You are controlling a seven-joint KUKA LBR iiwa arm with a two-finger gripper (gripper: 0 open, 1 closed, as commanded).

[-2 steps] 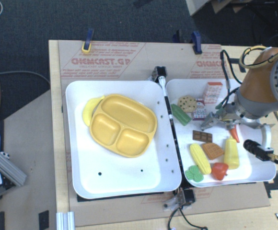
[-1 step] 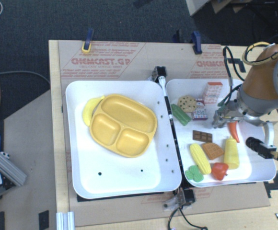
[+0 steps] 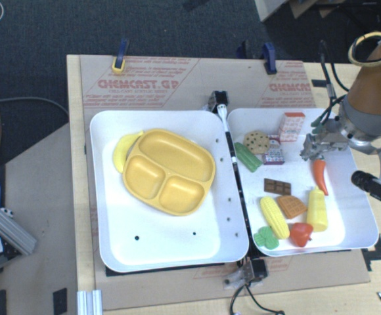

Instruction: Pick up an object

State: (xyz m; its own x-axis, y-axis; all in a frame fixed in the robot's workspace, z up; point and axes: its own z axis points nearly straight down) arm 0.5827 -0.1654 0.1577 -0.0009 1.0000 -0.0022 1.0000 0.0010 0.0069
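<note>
The right bin (image 3: 355, 235) holds several toy foods: a carrot (image 3: 320, 174), a yellow bottle (image 3: 317, 209), a corn cob (image 3: 274, 216), a waffle (image 3: 291, 206), a chocolate bar (image 3: 276, 187), a cookie (image 3: 257, 141), a green pickle (image 3: 247, 156), a tomato (image 3: 301, 233), broccoli (image 3: 266, 237) and a red-and-white carton (image 3: 291, 126). My gripper (image 3: 314, 149) hangs over the bin's upper right, just above the carrot's top end. Nothing shows between its fingers.
The left bin (image 3: 112, 241) carries a yellow divided plate (image 3: 167, 171) lying over a yellow round piece (image 3: 123, 151). A black divider bar (image 3: 233, 169) runs between the bins. Clamps (image 3: 119, 56) hold the cardboard at the back edge.
</note>
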